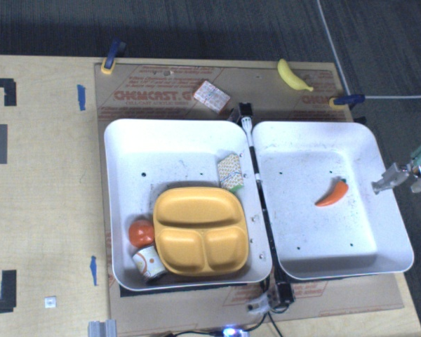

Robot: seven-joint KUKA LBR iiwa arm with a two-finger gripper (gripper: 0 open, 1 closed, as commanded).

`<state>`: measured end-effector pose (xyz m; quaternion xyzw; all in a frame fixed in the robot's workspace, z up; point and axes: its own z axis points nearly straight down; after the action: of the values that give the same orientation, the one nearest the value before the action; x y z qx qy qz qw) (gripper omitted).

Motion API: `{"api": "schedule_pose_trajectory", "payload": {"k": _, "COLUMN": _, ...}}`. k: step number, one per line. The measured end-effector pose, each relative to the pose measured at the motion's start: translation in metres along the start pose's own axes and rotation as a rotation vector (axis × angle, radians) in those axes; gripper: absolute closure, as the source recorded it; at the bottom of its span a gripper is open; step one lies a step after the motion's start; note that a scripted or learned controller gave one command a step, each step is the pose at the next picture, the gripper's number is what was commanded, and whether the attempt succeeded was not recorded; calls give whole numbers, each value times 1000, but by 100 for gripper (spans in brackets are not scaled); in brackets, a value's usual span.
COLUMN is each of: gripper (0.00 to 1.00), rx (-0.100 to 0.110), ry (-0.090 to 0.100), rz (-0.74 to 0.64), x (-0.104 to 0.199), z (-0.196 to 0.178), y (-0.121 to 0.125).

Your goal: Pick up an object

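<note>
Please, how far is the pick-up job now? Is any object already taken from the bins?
Nothing looks done yet: the orange carrot lies alone on the floor of the right bin, and the yellow tray, red ball and small packet sit in the left bin. In hand: the tool is only at the right bin's right rim, carrying nothing visible. Left: reaching an object, grasping, lifting.

bins: 2, left (119,188) and right (379,188) | yellow tray: 1 (200,230) lower centre | carrot: 1 (332,192) | banana: 1 (293,76) top | red ball: 1 (140,232) | cup: 1 (149,262) | small packets: 2 (211,96) (230,170)
</note>
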<state>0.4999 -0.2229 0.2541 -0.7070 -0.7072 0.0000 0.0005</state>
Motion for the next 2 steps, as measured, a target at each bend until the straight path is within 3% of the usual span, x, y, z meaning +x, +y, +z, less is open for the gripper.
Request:
{"api": "schedule_pose_trajectory", "payload": {"k": 1, "gripper": 0, "rx": 0, "ry": 0, "rz": 0, "x": 45, "z": 128, "y": -16}}
{"api": "schedule_pose_trajectory", "payload": {"k": 2, "gripper": 0, "rx": -4, "ry": 0, "rz": 0, "x": 86, "z": 168, "y": -19}}
